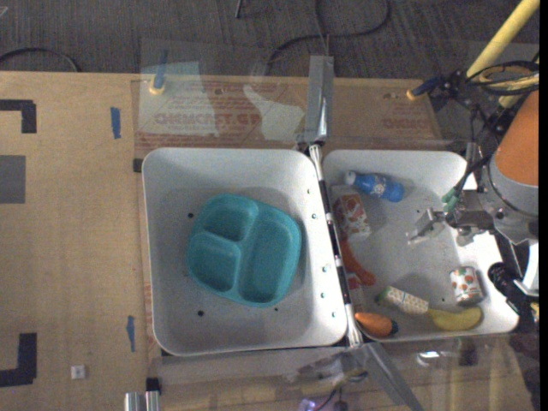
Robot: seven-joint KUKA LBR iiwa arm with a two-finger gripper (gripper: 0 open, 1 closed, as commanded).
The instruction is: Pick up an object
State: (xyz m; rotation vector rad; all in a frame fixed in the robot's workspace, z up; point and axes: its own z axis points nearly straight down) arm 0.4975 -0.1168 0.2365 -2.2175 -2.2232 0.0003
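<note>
- My gripper (425, 227) hangs over the middle of the right bin (411, 163); whether it is open or closed I cannot tell, and I see nothing in it.
- Nothing is picked yet: the blue bottle (375, 186) lies near the bin's far edge, and the small can (465, 284) and banana (455, 318) by its near right corner.
- The whole grasp is left.

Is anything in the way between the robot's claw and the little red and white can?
Nothing visible is. The gripper hangs over a bare part of the right bin, and only open bin floor lies between it and the small can near the banana.
</note>
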